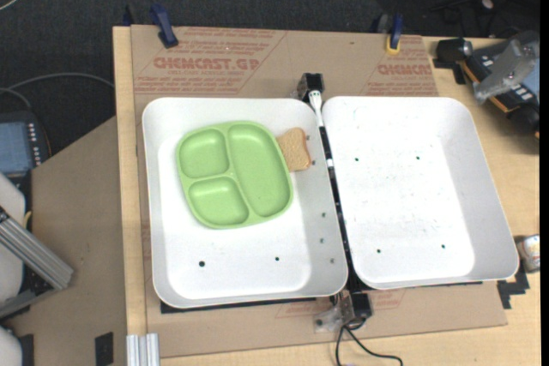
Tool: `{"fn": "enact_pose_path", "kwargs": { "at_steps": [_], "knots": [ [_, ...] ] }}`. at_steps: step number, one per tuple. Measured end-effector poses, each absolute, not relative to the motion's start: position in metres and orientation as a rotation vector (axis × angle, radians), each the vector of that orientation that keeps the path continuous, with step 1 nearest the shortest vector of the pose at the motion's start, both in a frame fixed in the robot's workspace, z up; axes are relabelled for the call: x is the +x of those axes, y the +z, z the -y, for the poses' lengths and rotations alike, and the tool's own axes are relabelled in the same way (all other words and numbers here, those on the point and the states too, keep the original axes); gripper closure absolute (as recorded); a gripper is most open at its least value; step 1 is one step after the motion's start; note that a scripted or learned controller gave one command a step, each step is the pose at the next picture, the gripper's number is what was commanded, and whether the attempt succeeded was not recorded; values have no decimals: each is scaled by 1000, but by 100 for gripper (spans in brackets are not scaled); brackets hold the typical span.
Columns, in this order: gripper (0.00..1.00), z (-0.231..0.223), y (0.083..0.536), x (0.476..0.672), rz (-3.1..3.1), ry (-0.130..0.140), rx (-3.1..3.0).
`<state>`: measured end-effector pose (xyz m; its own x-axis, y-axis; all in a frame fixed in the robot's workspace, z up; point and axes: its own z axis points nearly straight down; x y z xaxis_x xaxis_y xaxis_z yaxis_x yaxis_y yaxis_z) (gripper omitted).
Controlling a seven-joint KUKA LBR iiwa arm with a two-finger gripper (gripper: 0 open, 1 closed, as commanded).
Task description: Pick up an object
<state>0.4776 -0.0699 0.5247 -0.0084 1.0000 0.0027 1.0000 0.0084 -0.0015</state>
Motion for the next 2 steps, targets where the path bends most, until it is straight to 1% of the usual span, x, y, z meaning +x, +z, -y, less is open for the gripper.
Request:
{"fn": "enact_pose_path", "kwargs": {
  "at_steps": [1,2],
  "knots": [
    [0,-2,536,480,2233,-6,-2212],
    [100,2,546,480,2227,-8,-2224]
  ]
}}
